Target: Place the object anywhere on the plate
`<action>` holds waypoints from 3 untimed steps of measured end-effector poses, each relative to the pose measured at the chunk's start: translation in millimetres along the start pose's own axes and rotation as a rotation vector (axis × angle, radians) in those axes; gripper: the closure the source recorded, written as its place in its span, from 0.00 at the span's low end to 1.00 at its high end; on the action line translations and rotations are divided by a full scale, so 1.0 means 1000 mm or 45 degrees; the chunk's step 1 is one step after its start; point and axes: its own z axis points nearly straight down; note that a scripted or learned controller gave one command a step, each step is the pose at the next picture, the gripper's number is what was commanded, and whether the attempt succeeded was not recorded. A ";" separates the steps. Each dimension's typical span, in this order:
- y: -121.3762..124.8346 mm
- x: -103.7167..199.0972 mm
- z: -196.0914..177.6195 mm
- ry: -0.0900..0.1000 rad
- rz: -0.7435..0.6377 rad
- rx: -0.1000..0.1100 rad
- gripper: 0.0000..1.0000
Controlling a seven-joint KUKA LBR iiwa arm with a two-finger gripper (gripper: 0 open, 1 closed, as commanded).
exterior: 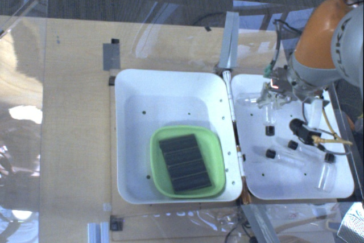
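End effector point(273, 101) hangs over right bin point(250, 179) on wooden bench point(68, 139).

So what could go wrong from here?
The vials in the right bin are small, clear and scattered, so the gripper above them could close on nothing or let one slip. The green plate in the left bin already carries a dark block; a round vial set beside it might roll off.
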 end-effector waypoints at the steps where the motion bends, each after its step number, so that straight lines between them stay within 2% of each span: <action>1: -0.047 0.080 0.012 0.002 -0.117 0.005 1.00; 2: -0.084 0.082 0.008 0.003 -0.401 0.003 1.00; 3: -0.084 0.082 0.008 0.003 -0.400 0.003 0.00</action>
